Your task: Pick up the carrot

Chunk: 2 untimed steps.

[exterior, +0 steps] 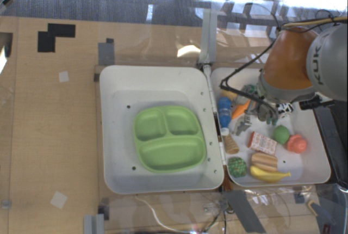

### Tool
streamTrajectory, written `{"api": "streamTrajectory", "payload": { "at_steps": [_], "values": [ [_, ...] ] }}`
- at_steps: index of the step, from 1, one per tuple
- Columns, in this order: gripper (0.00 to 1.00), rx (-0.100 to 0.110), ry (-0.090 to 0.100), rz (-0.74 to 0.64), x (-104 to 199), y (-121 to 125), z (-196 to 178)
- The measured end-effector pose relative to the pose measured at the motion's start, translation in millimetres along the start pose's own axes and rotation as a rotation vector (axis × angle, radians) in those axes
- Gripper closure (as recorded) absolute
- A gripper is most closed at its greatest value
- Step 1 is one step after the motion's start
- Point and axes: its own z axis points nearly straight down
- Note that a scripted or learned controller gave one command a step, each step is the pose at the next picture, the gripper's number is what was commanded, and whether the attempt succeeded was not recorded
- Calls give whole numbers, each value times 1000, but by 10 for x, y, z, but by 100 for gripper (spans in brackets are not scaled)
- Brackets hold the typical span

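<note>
The carrot (240,110) is a small orange piece lying in the right bin (321,165) near its left wall, next to a blue bottle (224,110). My gripper (243,125) hangs low over the bin, just right of and slightly below the carrot. Its grey body partly overlaps the carrot's right end. I cannot see anything held in it. The arm's orange band (288,61) rises above the bin's back right.
The right bin also holds an ice cream cone (231,144), broccoli (236,166), a banana (269,174), a hot dog bun (264,161), a red-and-white box (263,143), a green ball (281,134) and a red fruit (297,143). A green divided plate (169,137) lies in the left bin (117,118).
</note>
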Motion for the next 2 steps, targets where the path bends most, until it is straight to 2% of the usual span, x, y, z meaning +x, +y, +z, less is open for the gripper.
{"api": "streamTrajectory", "payload": {
  "at_steps": [1,2],
  "values": [
    [0,2,13,322,44,-133,137],
    [100,-1,1,315,6,-112,-1]
  ]
}}
